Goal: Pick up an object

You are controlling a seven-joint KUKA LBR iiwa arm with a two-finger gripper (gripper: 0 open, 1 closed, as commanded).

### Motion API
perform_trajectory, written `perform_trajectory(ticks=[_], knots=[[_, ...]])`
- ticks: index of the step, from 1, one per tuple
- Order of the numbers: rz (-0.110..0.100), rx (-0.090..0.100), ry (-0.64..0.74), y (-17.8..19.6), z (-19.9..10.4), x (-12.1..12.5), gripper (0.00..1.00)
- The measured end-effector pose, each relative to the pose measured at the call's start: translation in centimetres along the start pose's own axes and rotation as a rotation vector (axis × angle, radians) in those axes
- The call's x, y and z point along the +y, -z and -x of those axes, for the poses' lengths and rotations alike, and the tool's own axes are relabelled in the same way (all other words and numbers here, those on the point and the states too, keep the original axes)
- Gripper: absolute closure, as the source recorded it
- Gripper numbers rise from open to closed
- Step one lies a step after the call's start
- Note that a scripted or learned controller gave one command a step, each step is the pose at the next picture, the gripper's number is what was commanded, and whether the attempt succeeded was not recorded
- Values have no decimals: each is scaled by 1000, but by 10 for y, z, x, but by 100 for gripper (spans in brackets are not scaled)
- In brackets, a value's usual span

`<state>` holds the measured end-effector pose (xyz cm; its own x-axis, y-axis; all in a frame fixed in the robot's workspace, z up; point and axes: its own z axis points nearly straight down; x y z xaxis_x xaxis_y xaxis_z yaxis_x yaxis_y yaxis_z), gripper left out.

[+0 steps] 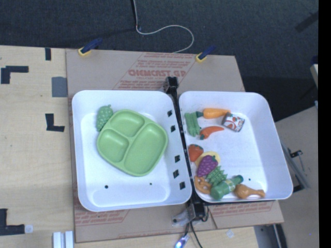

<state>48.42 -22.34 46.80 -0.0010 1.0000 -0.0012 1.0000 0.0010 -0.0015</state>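
Note:
The right bin holds several toy foods. An orange carrot lies near its far edge beside a small red and white can. A green pod and an orange pepper sit just left of them. Lower down are a red tomato, purple grapes, a green leafy piece, a green bottle shape and an orange-brown gourd. In the left bin a green divided plate lies with a green broccoli-like toy at its upper left.
Both bins rest on a cardboard sheet held by yellow-blue clamps at its far corners. A white cable loops over the dark floor beyond. Wooden bench surface lies to the left.

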Motion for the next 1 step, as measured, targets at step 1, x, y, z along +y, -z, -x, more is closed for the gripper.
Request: perform_trajectory(ticks=[1], knots=[[0, 0, 0, -16, 0, 0, 100]])
